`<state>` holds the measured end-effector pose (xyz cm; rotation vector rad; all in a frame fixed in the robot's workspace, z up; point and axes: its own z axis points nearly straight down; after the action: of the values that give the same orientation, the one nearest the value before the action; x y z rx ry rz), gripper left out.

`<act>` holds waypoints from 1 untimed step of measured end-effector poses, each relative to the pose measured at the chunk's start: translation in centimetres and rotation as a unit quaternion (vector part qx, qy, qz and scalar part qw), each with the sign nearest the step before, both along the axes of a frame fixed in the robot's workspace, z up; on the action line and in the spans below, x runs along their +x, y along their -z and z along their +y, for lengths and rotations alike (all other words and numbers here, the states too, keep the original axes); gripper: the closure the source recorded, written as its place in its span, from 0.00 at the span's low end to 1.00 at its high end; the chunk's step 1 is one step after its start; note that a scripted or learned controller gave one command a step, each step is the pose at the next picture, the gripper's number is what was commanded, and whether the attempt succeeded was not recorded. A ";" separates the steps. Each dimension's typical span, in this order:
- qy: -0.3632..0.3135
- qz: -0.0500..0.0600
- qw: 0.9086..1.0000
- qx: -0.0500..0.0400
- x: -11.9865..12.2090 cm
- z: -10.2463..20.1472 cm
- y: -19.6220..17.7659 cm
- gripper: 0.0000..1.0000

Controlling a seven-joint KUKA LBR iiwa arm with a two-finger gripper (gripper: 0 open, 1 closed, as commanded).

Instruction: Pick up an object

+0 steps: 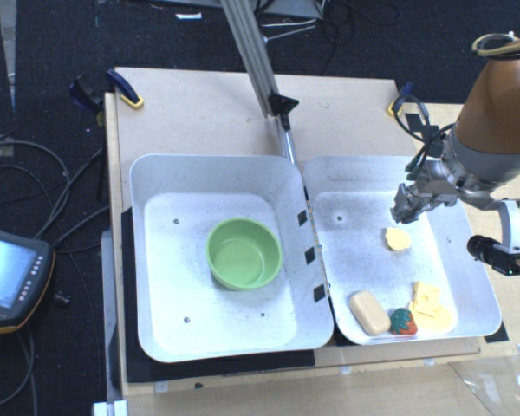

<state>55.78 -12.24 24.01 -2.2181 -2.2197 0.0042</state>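
Camera view: two white bins side by side on a tan bench. Left bin (156, 232) has a green bowl (244, 253) upright, roughly centre, w/ nothing else near it. Right bin (347, 189) has four small items. A pale yellow lump (399, 239) sits mid-bin, towards the right side. Along the near edge: a beige oblong piece (369, 312), a small red-and-green item (403, 321) just beside it on the right, and a flat yellow piece (432, 305) touching or nearly touching the red-green one, close to the bin's right wall.

Arm comes in from the right, orange band above the wrist, grey below. Gripper (406, 212) is over the right bin, just above and slightly left of the pale yellow lump in the picture; gripper tip is close to it, but can't tell if it touches. Whether the gripper grips anything: cannot tell, tip is dark and too small to read.

Off the bench at left, a handheld pendant (9, 276) w/ lit screen lies on the dark floor, cables round it.
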 end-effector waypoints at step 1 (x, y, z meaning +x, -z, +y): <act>0.000 0.000 1.000 0.000 0.7 -0.6 4.9 0.00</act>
<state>56.44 -12.82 19.07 -2.2191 -2.2189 0.0043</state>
